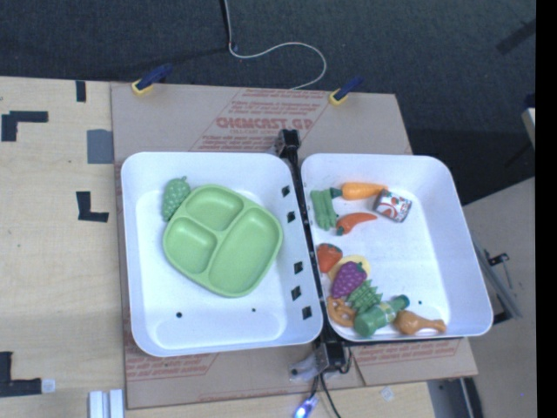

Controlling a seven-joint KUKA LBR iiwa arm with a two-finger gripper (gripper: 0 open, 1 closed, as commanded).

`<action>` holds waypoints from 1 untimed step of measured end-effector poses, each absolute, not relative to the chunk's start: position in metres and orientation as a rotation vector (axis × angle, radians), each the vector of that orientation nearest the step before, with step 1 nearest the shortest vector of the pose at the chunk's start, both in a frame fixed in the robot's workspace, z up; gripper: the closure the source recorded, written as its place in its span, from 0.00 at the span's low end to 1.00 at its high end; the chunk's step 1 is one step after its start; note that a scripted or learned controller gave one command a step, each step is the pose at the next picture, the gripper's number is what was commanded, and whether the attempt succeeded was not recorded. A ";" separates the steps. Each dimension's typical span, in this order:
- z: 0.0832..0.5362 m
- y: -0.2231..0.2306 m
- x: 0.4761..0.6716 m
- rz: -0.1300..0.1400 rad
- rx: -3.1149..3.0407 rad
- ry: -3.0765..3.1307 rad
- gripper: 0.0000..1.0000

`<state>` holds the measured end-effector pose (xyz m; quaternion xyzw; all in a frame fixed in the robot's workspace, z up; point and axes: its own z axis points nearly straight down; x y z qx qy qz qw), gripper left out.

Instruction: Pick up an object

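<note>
The right bin [439,233] holds several toy foods along its left and near side. An orange carrot [361,190] lies beside a small red and white can [392,205]. Green beans [322,207] and an orange pepper [355,222] sit below them. Further down lie a red tomato [328,256], purple grapes [346,279], a green leafy piece [364,296], a green bottle shape [380,314] and an orange squash [419,324]. The left bin [144,259] holds a green divided plate [223,240] with a green grape bunch [175,197] at its upper left edge.
Both bins rest on a cardboard sheet [261,116] held by yellow and blue clamps [152,77]. A white cable [278,52] loops across the dark floor behind. Black clips [287,142] join the bins along the middle divider. The wooden bench [52,233] extends left.
</note>
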<state>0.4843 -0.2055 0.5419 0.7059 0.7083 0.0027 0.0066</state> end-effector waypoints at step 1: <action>0.523 -0.224 0.484 -0.002 2.222 2.221 1.00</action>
